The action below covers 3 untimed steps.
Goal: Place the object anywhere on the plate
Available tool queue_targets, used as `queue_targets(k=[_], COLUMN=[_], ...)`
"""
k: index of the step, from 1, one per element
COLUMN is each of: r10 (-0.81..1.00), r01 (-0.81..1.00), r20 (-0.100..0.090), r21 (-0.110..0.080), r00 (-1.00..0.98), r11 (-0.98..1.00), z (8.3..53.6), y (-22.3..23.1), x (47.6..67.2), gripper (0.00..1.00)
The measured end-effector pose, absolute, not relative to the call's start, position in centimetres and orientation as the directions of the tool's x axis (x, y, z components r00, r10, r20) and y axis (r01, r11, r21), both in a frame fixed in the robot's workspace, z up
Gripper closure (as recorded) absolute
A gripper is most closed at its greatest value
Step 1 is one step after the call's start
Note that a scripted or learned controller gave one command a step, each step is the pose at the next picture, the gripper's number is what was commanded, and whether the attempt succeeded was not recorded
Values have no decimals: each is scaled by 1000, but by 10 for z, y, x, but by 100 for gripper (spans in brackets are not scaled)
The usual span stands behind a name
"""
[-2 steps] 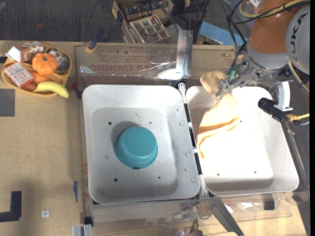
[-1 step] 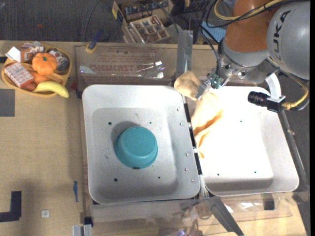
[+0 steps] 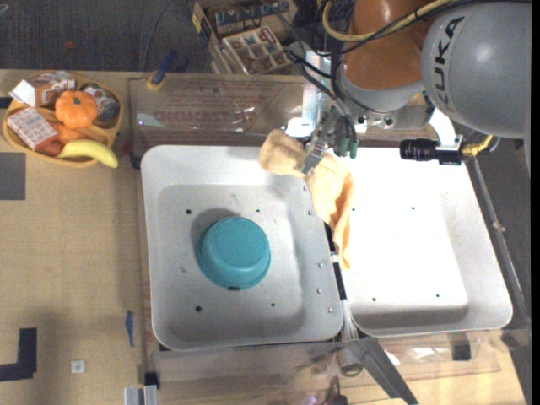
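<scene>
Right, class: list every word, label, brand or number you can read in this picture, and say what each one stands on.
"KUKA", only partly in frame, on the grey arm.
Packets in the basket at the upper left carry print: too small to read.
The boxes behind the bench carry printed panels: blurred, unreadable.
The teal plate, both white bins and the yellow cloth carry no text.

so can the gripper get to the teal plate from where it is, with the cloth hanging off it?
Probably yes. The gripper holds the yellow cloth over the ridge between the bins; the teal plate lies uncovered in the left bin, with nothing between them.
</scene>
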<state>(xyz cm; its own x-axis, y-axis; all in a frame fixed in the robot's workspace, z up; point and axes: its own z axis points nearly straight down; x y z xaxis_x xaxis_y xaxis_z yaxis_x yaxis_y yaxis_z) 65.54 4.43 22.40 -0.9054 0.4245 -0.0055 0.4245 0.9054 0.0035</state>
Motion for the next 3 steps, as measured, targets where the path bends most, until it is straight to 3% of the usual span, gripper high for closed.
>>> queue_targets(k=[1,2,3], r10=[41,-5,-4], r01=[41,-5,-4], r20=[-8,-9,-9], r21=[3,3,4], r00=[-999,-1000,-1000], r11=[999,1000,1000], z=[217,224,225], y=[99,151,151], x=[654,657,657], gripper=[100,100,0])
